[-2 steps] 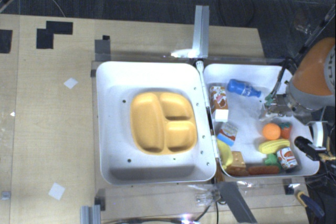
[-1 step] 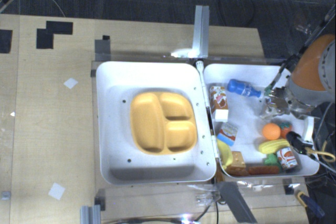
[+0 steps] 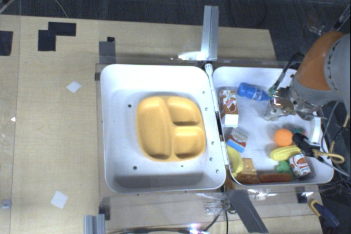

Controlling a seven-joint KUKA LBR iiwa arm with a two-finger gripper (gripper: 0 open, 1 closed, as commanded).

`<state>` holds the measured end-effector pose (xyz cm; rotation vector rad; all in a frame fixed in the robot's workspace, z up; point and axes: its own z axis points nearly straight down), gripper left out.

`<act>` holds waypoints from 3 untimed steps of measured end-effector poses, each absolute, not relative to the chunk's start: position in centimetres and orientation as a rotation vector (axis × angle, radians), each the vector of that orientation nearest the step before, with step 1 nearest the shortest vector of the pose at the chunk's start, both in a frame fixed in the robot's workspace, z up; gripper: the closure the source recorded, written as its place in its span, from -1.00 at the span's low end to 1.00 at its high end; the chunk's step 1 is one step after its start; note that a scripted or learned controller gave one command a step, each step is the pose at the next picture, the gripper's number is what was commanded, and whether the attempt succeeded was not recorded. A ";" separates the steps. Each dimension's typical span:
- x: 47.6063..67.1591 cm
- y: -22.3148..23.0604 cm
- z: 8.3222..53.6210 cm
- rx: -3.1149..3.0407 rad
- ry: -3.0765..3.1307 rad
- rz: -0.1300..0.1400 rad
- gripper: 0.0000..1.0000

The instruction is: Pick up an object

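Nearest me, the left bin [image 3: 118, 134] holds a yellow tray [image 3: 169, 127]. I see my gripper [image 3: 278, 110] low in the right bin [image 3: 258, 74], between the blue bottle [image 3: 253, 91] and orange ball [image 3: 283, 137]; I cannot tell its grip. Nothing looks lifted, so the pick remains.

cam: one, fixed overhead | slanted down on bench [image 3: 49, 134] | mid-range | both bins centre-right | arm [image 3: 323, 71] at right edge
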<state>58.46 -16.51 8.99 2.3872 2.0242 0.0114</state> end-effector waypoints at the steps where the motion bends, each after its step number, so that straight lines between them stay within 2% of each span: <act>1: 54.5 -9.3 15.7 2.044 2.378 0.008 1.00; 2: 58.6 -18.9 11.5 1.854 2.530 -0.001 1.00; 3: 58.7 -18.6 11.6 1.849 2.533 0.003 -1.00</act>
